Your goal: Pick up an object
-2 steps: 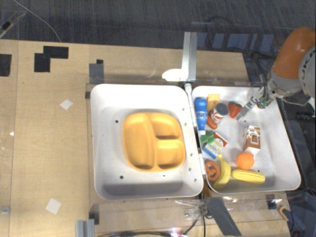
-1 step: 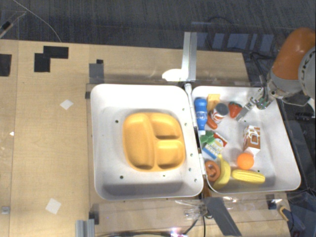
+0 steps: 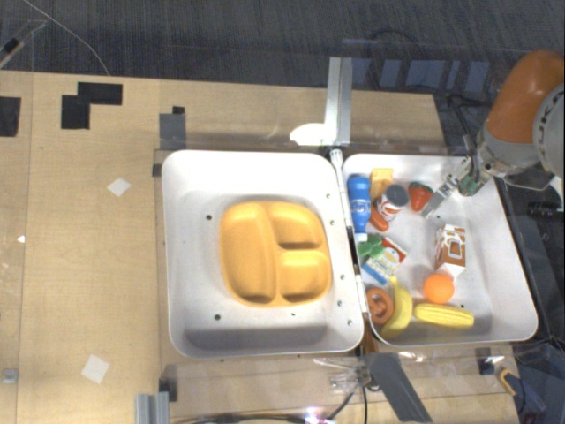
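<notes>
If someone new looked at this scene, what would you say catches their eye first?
Probably the big yellow divided tray, lying alone in the left bin. Next comes the colourful clutter in the right bin: a blue bottle by the dividing wall, bananas and an orange ball near the front. The tool hangs over that bin's far right corner.

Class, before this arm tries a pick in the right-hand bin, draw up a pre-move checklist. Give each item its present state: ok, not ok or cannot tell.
1. Gripper is over the right bin: ok, near its upper right corner.
2. Fingers open for a grasp: cannot tell.
3. Nothing carried already: cannot tell at this size.
4. A target lies near: ok, the red object sits just left of the gripper.
5. That target has room around it: not ok, it crowds the neighbouring toys.
6. Easier targets exist: ok, the orange ball and white carton lie more apart.
</notes>
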### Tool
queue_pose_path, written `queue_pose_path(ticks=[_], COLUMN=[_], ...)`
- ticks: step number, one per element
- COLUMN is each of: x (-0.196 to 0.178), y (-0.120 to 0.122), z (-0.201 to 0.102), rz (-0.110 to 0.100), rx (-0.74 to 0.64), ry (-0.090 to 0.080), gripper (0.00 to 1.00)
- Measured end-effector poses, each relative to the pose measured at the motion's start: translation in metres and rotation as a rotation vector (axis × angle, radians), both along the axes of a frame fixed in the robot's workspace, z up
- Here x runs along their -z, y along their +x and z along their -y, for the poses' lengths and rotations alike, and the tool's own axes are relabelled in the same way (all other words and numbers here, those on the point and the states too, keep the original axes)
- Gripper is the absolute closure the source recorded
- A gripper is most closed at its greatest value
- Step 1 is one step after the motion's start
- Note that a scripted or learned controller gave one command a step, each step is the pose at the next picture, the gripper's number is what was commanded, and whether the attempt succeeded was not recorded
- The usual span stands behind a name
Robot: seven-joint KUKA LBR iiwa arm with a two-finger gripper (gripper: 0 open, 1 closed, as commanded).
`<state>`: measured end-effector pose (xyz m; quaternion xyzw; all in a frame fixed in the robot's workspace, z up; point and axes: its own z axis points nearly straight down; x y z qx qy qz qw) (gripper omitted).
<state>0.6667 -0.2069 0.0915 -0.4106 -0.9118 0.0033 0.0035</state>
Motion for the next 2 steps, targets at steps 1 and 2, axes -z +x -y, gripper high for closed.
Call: queue_pose_path(ticks=[1, 2], x=[0.0039, 0.004], y=[-0.004, -0.0039], z=[-0.0015, -0.0028], rz=[-0.001, -0.001], rx=[-0.297, -0.298], ry=[-0.004, -0.002], gripper=[0.0, 0.0])
